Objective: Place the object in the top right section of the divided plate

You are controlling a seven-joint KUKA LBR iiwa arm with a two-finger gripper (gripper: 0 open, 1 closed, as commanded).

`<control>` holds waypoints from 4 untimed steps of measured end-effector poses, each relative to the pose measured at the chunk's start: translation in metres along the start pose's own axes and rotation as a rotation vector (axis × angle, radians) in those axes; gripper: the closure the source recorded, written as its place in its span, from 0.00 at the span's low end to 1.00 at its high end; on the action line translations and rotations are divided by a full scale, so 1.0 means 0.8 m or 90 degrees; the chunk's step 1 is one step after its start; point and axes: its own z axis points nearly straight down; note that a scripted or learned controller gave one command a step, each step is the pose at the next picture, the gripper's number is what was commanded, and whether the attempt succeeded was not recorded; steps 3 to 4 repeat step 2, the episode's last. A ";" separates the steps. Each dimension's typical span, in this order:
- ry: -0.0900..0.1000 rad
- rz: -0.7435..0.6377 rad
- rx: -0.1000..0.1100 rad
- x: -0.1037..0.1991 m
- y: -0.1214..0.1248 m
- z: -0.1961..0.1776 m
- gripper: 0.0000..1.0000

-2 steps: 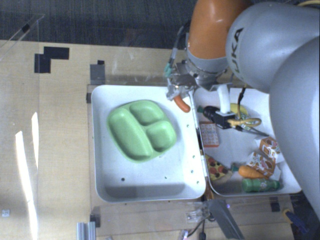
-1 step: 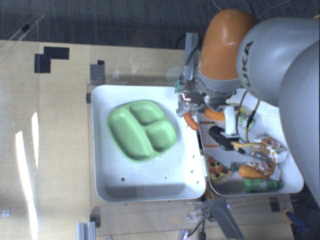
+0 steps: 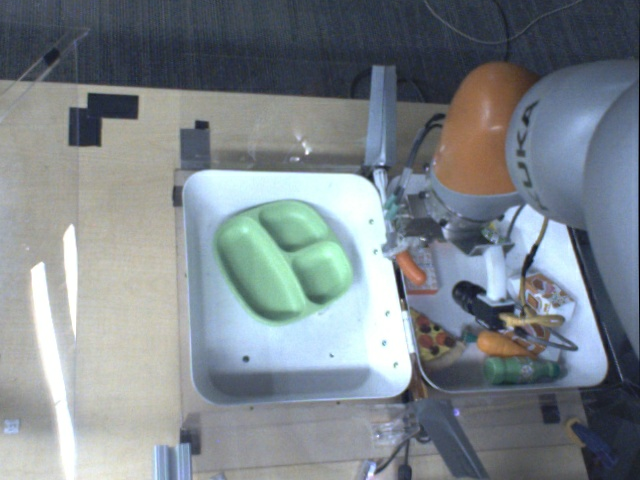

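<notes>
Carrot just under pincer.

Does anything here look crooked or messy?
The green divided plate sits askew in the left bin, turned at a slant to its walls. The toys in the right bin lie jumbled together.

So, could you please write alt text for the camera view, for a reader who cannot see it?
A grey arm with an orange band reaches from the right over the right bin, its gripper by a small orange object near the divider. The left bin holds a green divided plate; the right bin holds cluttered toy items.
</notes>
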 end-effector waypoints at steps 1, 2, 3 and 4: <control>0.000 -0.041 0.000 0.012 0.058 0.008 1.00; 0.000 0.117 -0.001 0.030 0.062 0.008 1.00; 0.000 0.117 -0.001 0.030 0.062 0.008 1.00; 0.000 0.117 -0.001 0.030 0.062 0.008 1.00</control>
